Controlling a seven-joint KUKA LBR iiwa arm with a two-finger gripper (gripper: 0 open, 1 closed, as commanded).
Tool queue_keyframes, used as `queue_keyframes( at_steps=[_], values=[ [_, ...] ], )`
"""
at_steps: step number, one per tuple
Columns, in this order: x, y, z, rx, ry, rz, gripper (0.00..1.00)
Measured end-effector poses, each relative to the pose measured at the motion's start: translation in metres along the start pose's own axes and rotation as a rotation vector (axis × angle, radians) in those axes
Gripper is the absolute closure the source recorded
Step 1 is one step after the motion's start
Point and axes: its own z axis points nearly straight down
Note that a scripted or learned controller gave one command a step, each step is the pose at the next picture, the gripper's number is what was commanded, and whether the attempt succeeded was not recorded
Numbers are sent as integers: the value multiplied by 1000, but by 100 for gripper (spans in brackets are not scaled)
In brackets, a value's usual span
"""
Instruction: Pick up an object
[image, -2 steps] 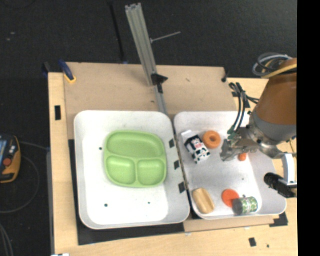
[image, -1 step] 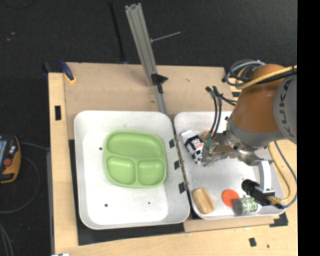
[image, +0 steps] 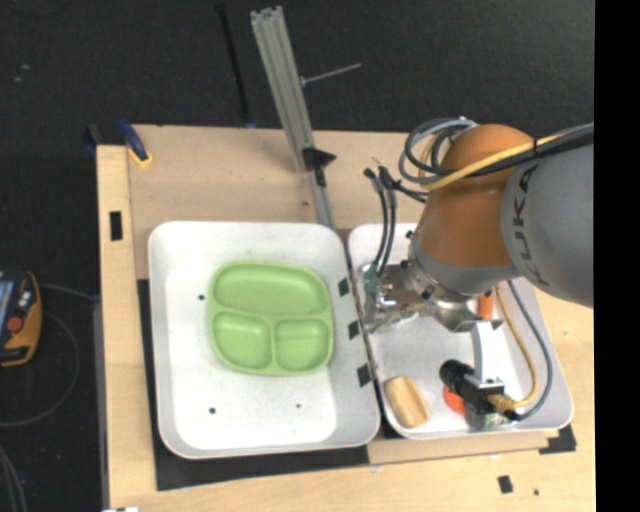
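- Nearest the lens, the grey robot arm (image: 555, 220) with its broad orange band (image: 465, 215) reaches in from the right and stands over the upper half of the shallow white right-hand bin (image: 425, 350).
- Below the band, the metal gripper (image: 386, 300) sits low over the left side of that bin, close to the wall it shares with its neighbour. From this angle I cannot tell whether it is released or clenched, and no object can be made out in its grasp.
- A tan rounded cylinder (image: 406, 400) lies on its side on the floor of the right-hand bin, near the front left corner. It is below the gripper in the view and apart from it.
- A small orange-red item (image: 453, 404) lies just to the right of the tan cylinder, near the front wall. It is partly hidden, so its shape cannot be told.
- The shallow white left-hand bin (image: 180, 300) holds a light green plastic plate (image: 270, 318) with three compartments. The plate lies flat near the middle of the bin, well apart from the gripper.
- Both bins rest side by side, touching, on the pale wooden tabletop (image: 200, 165).
- A grey aluminium rail (image: 285, 90) rises at a slant from the rear of the tabletop, between the two bins.
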Motion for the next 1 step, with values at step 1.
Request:
queue_keyframes(
  at_steps=[1],
  values=[
    [52,-16,-3,3,0,1,100]
  ],
)
